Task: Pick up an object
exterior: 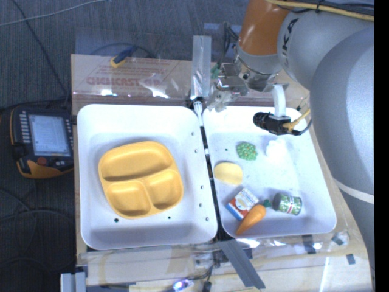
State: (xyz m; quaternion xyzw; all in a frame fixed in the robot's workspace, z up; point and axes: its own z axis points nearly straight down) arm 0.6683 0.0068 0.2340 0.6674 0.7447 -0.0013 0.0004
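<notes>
Nearest, carrot (250, 219) lies at the right bin's (316, 181) six o'clock, loose for picking; gripper (214, 100) hovers at eleven o'clock, grip state unclear.

Overhead slanted view of two shallow white bins side by side on the counter (121, 72). The left bin (91, 126) contains a yellow divided tray (141, 178). The right bin (316, 181) contains a green bumpy ball (246, 150), a pale yellow rounded piece (228, 173), a small red-and-white carton (242, 202), a carrot (251, 219) and a green-labelled can (287, 204) lying on its side. The tool (223, 96) sits over the far rim between the bins. A handheld control pendant (42, 140) lies left of the counter.
</notes>
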